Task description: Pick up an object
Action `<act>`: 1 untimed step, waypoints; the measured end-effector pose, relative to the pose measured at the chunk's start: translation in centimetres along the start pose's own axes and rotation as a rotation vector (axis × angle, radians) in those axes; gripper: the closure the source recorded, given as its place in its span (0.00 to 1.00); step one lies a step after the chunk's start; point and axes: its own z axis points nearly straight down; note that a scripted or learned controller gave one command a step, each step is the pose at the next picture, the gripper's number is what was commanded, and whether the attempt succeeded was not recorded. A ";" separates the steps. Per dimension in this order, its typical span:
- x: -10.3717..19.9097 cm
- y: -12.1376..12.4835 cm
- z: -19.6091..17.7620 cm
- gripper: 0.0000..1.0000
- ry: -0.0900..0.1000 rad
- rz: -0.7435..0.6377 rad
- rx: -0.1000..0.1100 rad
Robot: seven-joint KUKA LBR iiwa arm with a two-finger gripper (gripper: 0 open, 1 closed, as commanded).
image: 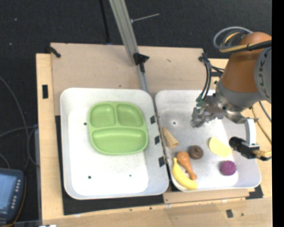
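So the arm, grey with that orange band, comes in from the right and hangs over the right bin, with the gripper low over the bin's upper middle area, well apart from all the toys. Honestly can't tell how the gripper is set, it's just a dark metallic blob from this angle, and nothing shows up in it. Using the gripper as the landmark: the yellow lemon-ish piece lies below and a bit right of it, the closest of the bunch but still clearly apart. The brown donut sits straight below the gripper, further down the bin. The waffle cone is down and to the left of the gripper, near the bin's left wall. The orange chicken drumstick is lower still, just beside the donut and lying against the banana, which curls along the bottom left corner, the farthest thing from the gripper on that side. The purple grape-looking ball is down and to the right of the gripper, below the lemon piece. Far left of the gripper, the left bin holds a green divided plate with three compartments, sitting flat in its upper half.
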 end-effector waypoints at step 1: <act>4.1 1.6 -0.4 1.00 -0.001 0.001 -0.001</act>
